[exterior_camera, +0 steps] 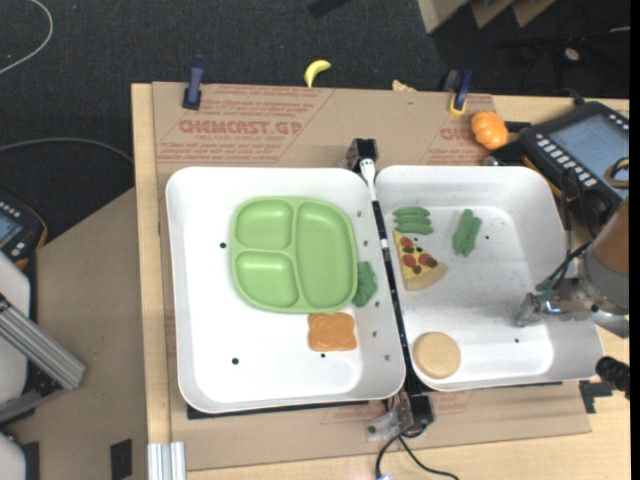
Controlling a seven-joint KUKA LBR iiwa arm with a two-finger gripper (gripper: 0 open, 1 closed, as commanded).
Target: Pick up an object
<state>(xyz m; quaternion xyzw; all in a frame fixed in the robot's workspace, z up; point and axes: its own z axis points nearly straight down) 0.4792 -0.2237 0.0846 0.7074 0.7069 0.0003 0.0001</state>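
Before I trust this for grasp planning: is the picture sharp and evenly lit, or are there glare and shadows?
Camera view: mostly sharp, with soft, even light; mild glare whitens the left bin; the green tray and pizza slice cast faint shadows; the hand at the right bin's edge looks slightly blurred, and its fingers are hard to read.

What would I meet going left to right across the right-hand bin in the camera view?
Pizza slice → round tan biscuit → green pod → gripper, at the bin's right side. The green piece above the pizza overlaps it in the order, so I leave it out.
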